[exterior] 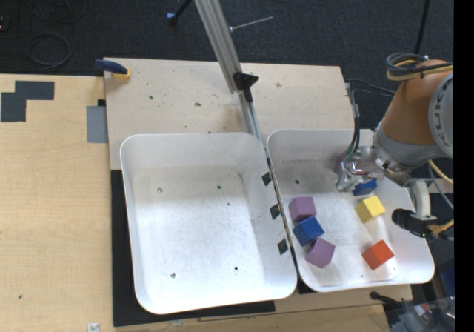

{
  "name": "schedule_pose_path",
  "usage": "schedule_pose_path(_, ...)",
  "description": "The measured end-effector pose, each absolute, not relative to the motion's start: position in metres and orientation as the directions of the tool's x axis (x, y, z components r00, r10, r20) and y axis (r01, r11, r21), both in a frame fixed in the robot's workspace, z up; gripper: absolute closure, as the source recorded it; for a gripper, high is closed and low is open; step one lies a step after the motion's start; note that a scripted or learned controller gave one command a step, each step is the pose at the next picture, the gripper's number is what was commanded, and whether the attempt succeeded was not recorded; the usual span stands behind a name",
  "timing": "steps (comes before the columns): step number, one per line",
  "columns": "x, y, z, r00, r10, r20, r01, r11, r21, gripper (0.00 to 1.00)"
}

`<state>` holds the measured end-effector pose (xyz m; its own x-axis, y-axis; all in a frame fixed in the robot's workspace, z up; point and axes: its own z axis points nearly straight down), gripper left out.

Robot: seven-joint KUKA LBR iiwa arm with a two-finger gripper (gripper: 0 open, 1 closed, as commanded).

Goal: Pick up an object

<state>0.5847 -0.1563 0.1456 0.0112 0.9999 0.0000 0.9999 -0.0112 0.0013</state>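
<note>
The grey two-finger gripper (pixel 351 177) is hanging low in the right shallow white plastic bin (pixel 311 147), near its right wall; whether it is grasping anything I cannot tell. A small blue block (pixel 365 188) is lying just beside it, a yellow cube (pixel 370 208) just below, and pale wooden bench (pixel 44 197) is stretching leftward.

Arm (pixel 415 119) reaching in from right, end effector (pixel 351 175) lowered

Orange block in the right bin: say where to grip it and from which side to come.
Grip the orange block across its two flat side faces, coming straight down from above. It sits apart from the other blocks but close to the right bin's near-right corner wall, so a sideways approach looks cramped.
</note>
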Motion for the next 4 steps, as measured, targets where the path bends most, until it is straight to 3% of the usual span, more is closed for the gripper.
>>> schedule_pose_path(2,0.587,-0.159,0.262,-0.001,1.000,-0.001,1.000,0.001,0.004,1.00)
schedule_pose_path(4,0.557,-0.061,0.266,-0.004,1.000,0.003,1.000,0.004,-0.004,1.00)
